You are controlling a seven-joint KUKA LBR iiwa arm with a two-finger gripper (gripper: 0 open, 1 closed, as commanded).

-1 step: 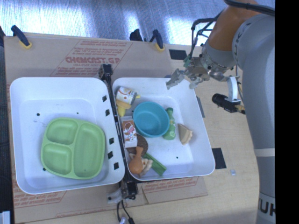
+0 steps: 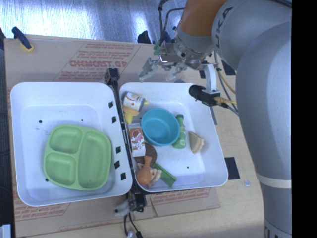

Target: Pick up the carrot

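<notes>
The carrot (image 2: 143,174), a small orange piece with a green stalk end pointing right, lies at the near left corner of the right bin (image 2: 210,155), among other toy foods. My gripper (image 2: 161,72) hangs above the far edge of that bin, well away from the carrot. Its fingers (image 2: 146,72) are spread open and nothing is between them.
The right bin also holds a blue bowl (image 2: 159,126), a green item (image 2: 180,137) against it, a tan wedge (image 2: 196,143), a small can (image 2: 132,101), a yellow piece (image 2: 129,115) and a packet (image 2: 136,141). A green divided plate (image 2: 78,156) lies in the left bin (image 2: 29,108).
</notes>
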